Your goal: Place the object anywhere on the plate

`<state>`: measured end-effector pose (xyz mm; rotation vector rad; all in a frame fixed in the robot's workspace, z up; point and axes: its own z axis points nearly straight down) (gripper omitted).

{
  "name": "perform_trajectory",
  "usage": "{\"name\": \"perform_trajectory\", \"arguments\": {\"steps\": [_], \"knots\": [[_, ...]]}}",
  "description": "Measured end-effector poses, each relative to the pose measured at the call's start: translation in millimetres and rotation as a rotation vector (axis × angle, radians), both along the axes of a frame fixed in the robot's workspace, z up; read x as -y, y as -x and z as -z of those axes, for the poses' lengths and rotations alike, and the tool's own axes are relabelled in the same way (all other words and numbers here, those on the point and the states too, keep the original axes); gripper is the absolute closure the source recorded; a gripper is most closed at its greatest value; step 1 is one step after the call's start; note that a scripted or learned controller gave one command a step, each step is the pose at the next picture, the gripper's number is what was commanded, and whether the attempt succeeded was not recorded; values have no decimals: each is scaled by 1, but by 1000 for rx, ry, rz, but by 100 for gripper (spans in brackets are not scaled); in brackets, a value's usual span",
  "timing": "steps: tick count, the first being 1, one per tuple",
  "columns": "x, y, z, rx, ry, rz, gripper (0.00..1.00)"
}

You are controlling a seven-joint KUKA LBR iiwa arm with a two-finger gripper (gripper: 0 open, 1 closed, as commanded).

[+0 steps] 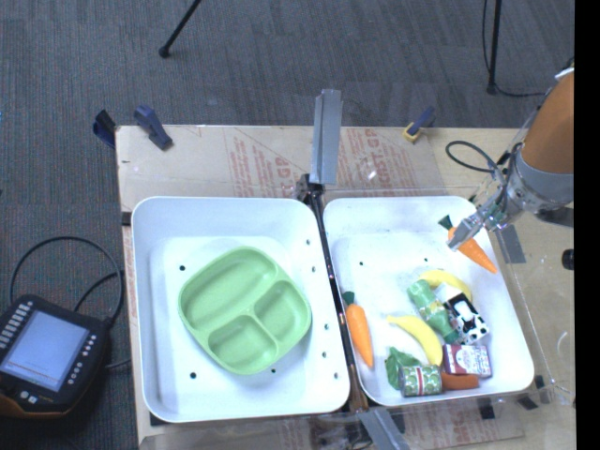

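Orange carrot sits pinched in the tool above the right bin's far corner, and such a thin grip could drop it before the green plate

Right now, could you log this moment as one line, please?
gripper shut on carrot | over right bin | plate in left bin

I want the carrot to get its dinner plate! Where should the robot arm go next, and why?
Probably carry it left, across the bins' divider. The gripper seems to hold a carrot above the right bin's far corner, while the green plate lies in the left bin.
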<state>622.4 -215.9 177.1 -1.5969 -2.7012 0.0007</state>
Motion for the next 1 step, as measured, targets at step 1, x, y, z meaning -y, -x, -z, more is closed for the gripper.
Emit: {"name": "perform_trajectory", "arguments": {"steps": [1], "knots": [[-58, 21, 76, -4, -2, -40, 100]]}}
